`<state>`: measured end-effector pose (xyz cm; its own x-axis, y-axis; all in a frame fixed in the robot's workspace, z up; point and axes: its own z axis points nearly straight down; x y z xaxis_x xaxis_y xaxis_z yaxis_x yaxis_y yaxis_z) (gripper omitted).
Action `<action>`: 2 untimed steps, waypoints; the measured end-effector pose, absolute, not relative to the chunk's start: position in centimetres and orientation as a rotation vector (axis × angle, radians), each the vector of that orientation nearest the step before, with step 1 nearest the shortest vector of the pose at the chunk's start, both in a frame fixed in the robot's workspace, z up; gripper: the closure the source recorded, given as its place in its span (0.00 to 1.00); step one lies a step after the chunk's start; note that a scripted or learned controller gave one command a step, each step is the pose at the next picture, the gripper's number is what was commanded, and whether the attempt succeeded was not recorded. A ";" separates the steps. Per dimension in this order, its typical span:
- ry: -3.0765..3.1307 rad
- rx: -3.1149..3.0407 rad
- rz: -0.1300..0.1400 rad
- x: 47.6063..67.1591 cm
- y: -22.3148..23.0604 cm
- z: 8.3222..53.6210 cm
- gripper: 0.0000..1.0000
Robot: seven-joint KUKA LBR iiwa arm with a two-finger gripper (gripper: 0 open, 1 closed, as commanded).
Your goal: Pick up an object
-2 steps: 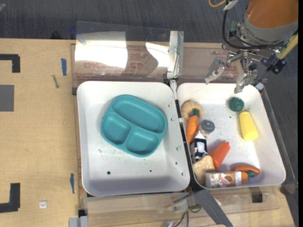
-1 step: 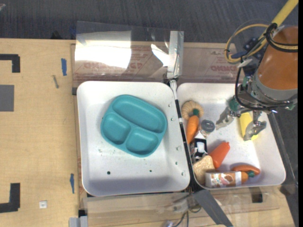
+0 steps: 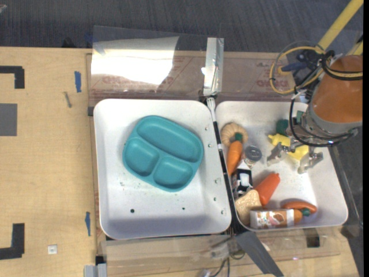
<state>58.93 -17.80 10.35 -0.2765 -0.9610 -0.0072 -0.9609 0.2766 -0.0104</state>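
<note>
My tool (image 3: 294,157) hangs open and empty above the yellow toy (image 3: 286,143) in the right bin (image 3: 337,198), far right corner; nothing is lifted yet, so the grasp remains ahead.

We see the arm (image 3: 340,94) cut off by the right edge. It hides part of a yellow object (image 3: 285,141), and a green item (image 3: 282,124) is too small to identify.

two white bins (image 3: 109,212) are sitting side by side, one teal divided plate (image 3: 163,152) is lying in the left, two carrots (image 3: 234,156) and one bottle (image 3: 275,217) are lying in the right.
</note>
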 end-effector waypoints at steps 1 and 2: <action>2.410 -2.002 -0.006 58.7 -10.8 9.0 0.00; 2.262 -2.168 -0.012 50.5 -13.5 9.0 0.00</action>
